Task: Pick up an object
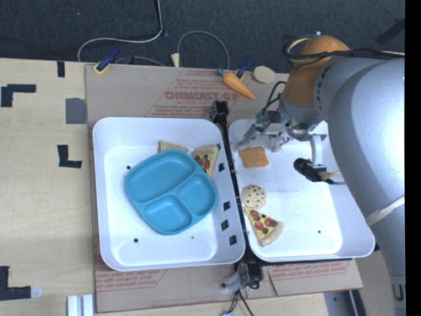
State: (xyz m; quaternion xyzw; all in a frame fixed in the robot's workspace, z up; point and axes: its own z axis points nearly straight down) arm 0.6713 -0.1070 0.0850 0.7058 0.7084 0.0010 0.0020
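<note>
Gripper point(263, 135) above toast point(253, 157) in right bin point(355, 242), fingers seemingly spread, gripping nothing

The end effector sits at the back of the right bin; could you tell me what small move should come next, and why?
Probably a short drop onto the toast piece. The end effector hovers just behind it in the right bin, nothing shows between its fingers, and the cookie and pizza slice lie farther forward.

Light: bright, even, from overhead.
Glare: the left bin point(108, 196) and right bin point(329, 226) wash near pure white.
Shadows: soft, short, under the blue tray point(172, 191).
Focus: mildly soft throughout; the grey arm point(368, 110) looms blurred.
</note>
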